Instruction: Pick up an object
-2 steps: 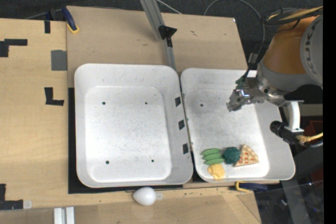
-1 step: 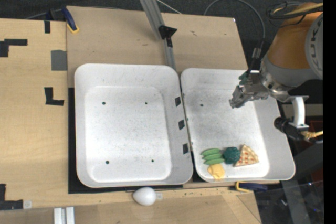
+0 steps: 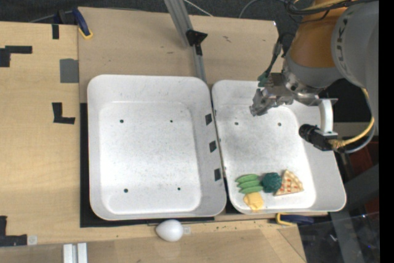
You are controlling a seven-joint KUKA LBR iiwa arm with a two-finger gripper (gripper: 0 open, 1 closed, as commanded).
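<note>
On the left half of the bench sits the left bin (image 3: 151, 145), with nothing visible in it but a few dark specks and small holes, and just outside its near edge a white egg-shaped object (image 3: 169, 230) rests on the bench top. A grey metal post (image 3: 175, 3) slants down from the far side and ends where the 2 bins meet. The right bin (image 3: 258, 138) carries everything worth picking: 4 small toy foods bunched at its near edge, namely a green ridged piece (image 3: 249, 182), a yellow piece (image 3: 253, 200) just nearer than it, a dark green broccoli-like piece (image 3: 270, 181) touching both, and a pizza slice (image 3: 288, 183) at the right of the cluster. The gripper (image 3: 261, 103) hangs over the far part of that bin, well apart from the cluster, and nothing sits between its fingers; whether they are spread or closed I cannot tell from this angle. These pieces look like light, hard plastic, likely stiff and somewhat slippery, not fragile. Because they touch, a descent into the middle risks pushing them around. The pizza slice probably offers the cleanest hold, taken across its 2 straight sides from the open right flank.
</note>
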